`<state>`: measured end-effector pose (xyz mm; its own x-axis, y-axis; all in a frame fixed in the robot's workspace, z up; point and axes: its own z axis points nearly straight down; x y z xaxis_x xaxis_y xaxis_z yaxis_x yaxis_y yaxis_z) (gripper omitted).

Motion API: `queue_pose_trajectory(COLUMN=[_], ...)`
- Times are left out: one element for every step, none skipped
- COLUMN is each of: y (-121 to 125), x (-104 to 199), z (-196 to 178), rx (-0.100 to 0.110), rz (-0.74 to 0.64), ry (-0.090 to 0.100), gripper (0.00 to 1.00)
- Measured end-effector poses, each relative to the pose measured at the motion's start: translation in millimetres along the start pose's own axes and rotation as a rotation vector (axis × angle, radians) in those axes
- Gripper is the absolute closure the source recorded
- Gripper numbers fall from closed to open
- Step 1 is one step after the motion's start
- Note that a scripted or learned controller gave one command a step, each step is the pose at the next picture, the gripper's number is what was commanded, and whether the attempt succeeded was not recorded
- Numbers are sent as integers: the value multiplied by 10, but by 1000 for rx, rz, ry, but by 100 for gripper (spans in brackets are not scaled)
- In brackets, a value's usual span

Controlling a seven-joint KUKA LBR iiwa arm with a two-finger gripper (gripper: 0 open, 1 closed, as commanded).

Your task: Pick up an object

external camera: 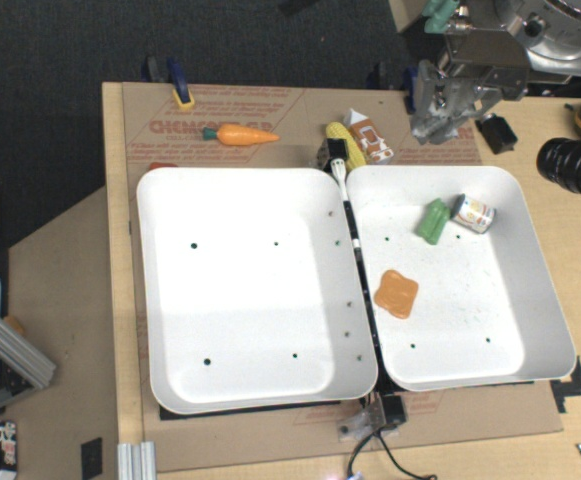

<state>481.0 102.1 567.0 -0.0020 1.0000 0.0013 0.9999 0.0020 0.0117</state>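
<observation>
The right bin [530, 268] holds three things. A green block [433, 221] lies near its back, with a small silver can [474, 213] on its side just to the right of it. An orange piece [397, 294] rests near the bin's left wall, toward the front. My gripper [436, 126] hangs above the bench behind the right bin's back rim, well above and apart from these objects, and nothing shows between its fingers.
The left bin [170, 298] stands beside the right one. On the brown board behind the bins lie a toy carrot [240, 136], a yellow corn cob [340, 140] and a small brown packet [370, 140]. A blue-and-yellow clamp [180, 86] sits at the board's back left.
</observation>
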Motion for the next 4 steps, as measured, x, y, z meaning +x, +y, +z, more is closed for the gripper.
queue_pose_trajectory(y=[-1,7,6,13], x=[0,5,5,10], z=[5,-104,-99,-209], rx=[1,-3,-2,-7], rz=[0,0,0,0], ry=[0,0,0,1], gripper=[0,100,0,100])
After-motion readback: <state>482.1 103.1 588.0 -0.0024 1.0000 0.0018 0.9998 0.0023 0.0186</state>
